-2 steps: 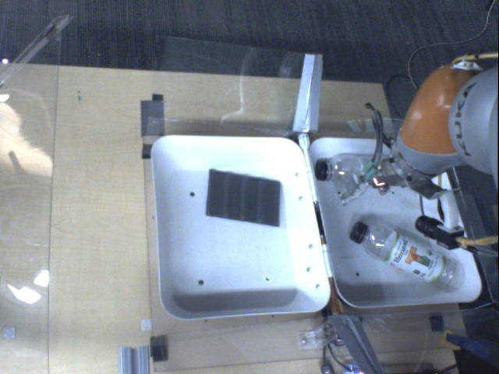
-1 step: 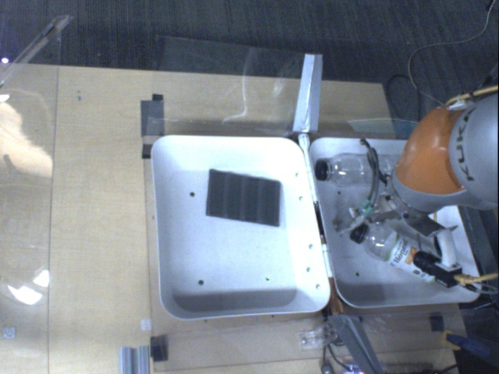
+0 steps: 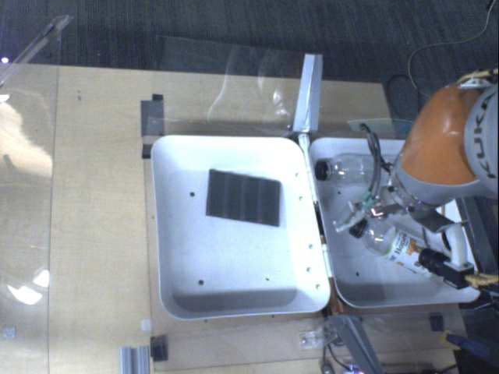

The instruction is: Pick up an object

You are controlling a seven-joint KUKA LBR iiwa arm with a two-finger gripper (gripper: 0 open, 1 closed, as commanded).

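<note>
A grey arm (image 3: 468, 162) is seen, ringed by a broad orange band (image 3: 440, 142). Black cables (image 3: 377, 158) are strung beside its wrist.

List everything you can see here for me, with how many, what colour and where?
bins: two, white, side by side on the bench; left bin, right bin
dark pad: one, dark grey, flat in the left bin
clear bottles: at least two, transparent, in the right bin; clear bottle near the far wall, labelled bottle partly under the arm
bench: one, pale wood
clear panel: one, transparent, behind the bins
arm: one, grey with orange band, reaching in from the right
tool: one, low over the right bin among the bottles
</note>
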